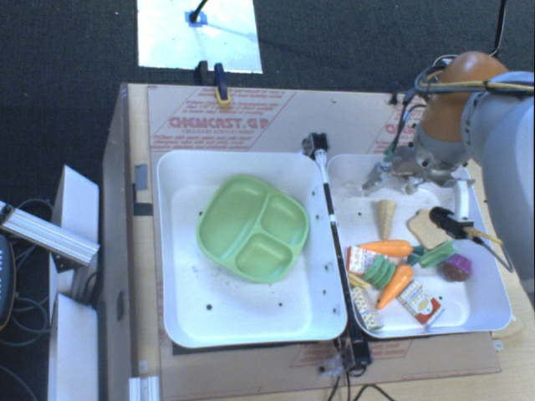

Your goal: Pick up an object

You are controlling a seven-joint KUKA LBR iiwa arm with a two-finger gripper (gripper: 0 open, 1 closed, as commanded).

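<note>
While I am watching from my console, the gripper point(399, 176) is hanging over the far end of the right bin point(485, 307), and I cannot tell how it is set. The toy food is lying nearer the camera than the gripper: an ice-cream cone point(384, 216) just below it, two carrots point(387, 247) and a small carton point(420, 302) further down. Left of that bin, touching it, the left bin point(180, 307) is holding a green divided plate point(253, 227). Both are sitting on a cardboard-covered bench point(251, 119); dark carpet point(67, 48) is spreading around it.
</note>
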